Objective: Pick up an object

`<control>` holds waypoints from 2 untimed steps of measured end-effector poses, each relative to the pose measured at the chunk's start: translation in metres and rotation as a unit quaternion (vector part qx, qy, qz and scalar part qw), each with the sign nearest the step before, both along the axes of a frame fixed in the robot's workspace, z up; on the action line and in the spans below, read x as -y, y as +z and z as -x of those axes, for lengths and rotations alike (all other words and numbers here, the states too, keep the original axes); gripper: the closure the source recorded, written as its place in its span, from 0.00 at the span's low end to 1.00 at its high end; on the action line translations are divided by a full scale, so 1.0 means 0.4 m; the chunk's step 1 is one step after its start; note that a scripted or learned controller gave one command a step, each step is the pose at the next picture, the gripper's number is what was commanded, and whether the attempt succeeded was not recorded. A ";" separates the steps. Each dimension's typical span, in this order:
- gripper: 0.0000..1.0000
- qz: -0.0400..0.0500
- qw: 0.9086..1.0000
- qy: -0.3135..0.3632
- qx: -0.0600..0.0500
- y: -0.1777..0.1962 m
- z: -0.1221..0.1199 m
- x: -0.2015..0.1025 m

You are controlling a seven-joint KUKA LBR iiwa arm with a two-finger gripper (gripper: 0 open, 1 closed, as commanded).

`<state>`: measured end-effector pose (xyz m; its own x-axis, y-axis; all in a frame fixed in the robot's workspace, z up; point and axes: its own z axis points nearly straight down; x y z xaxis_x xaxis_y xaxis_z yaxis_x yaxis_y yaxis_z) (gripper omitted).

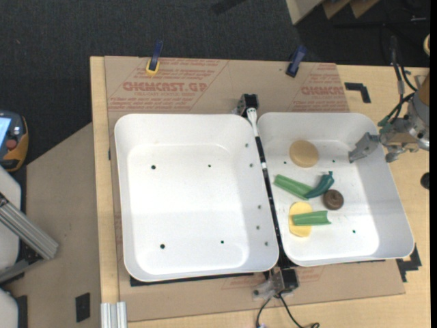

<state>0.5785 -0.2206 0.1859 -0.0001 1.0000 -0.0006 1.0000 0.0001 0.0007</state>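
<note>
Scene: a tabletop (205, 80) covered by a brown cardboard sheet printed with red lettering, seen from above at a slant.
Landmark: the right bin (382, 210), a shallow white tray; every place below is given relative to it.
Left bin (184, 197): a matching white tray, just beside the right bin's left wall, the two rims touching along a dark seam.
Claw (377, 147): hovers over the right bin's upper right corner, reaching in from the right edge; I cannot tell how its fingers are set, and nothing is visible between them.
Tan disc (304, 153): round and flat, lying in the right bin's upper middle, left of the claw and apart from it.
Green stick (292, 185): a long green piece, lying slantwise near the right bin's centre, below the tan disc.
Teal piece (321, 186): curved, touching the green stick's right end.
Brown ball (333, 198): small and dark, just right of the teal piece's lower end.
Yellow piece (299, 221): in the right bin's lower middle, with a second short green piece (312, 218) lying across it.
Clips: a yellow and blue clamp (154, 60) and a blue clamp (296, 60) hold the cardboard's far edge, beyond the right bin.
</note>
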 end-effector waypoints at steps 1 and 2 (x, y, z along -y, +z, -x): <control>1.00 0.001 1.000 0.000 0.002 0.028 -0.002 0.001; 1.00 0.003 1.000 -0.001 0.008 0.471 0.161 0.013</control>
<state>0.5143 -0.2257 0.3745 0.0017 1.0000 -0.0074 0.9999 -0.0015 0.0165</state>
